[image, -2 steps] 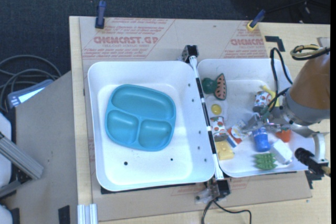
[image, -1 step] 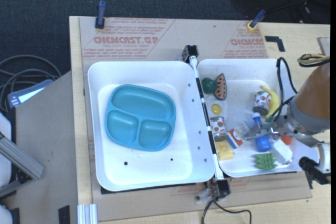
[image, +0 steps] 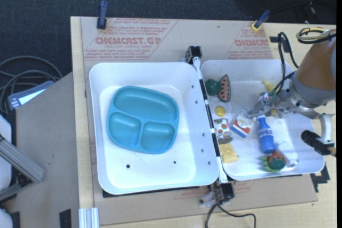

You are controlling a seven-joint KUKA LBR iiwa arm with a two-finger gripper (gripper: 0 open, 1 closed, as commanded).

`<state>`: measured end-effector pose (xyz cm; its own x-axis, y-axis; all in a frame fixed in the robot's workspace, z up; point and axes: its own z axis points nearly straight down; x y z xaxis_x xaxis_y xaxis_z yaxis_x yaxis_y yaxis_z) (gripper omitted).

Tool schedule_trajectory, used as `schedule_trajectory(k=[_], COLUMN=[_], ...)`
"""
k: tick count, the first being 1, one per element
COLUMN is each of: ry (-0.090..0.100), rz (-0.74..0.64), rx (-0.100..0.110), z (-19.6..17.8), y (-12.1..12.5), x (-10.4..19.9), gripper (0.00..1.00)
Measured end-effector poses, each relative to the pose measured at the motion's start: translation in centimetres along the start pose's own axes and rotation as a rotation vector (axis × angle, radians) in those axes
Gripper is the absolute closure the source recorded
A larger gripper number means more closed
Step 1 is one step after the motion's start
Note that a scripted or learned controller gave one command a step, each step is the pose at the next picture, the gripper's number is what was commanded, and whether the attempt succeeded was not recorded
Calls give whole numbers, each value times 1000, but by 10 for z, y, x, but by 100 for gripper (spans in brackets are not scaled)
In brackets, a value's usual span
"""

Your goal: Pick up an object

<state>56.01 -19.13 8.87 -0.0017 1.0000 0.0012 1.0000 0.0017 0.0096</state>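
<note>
The right bin point(image: 240, 73) holds several small items. A blue bottle point(image: 265, 136) lies near its middle, with a red and white carton point(image: 242, 125) to its left. My gripper point(image: 265, 102) hangs low just above the bottle's top end, coming in from the right under the arm's orange band point(image: 318, 64). A watermelon slice point(image: 224, 88) and a green piece point(image: 212, 86) lie at the bin's back left. A yellow disc point(image: 220, 111), a small printed box point(image: 221, 127) and a yellow block point(image: 229, 153) line its left wall. A red and green toy point(image: 276, 161) sits at the front.
The left bin point(image: 101, 83) holds a blue divided plate point(image: 142, 119). A black clamp point(image: 193, 53) joins the bins at the back. Cables point(image: 307, 34) trail beside the arm at the right. A small yellow piece point(image: 268, 86) lies behind my gripper.
</note>
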Motion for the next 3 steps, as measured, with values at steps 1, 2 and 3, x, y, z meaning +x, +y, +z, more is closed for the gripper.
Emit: schedule_trajectory(k=[1,2,3], ry=[-3,3,-3], rz=[2,-2,1], rx=[0,2,2], z=[0,0,0], y=[-44,51,10], x=[-4,-27,10], gripper=[0,0,0])
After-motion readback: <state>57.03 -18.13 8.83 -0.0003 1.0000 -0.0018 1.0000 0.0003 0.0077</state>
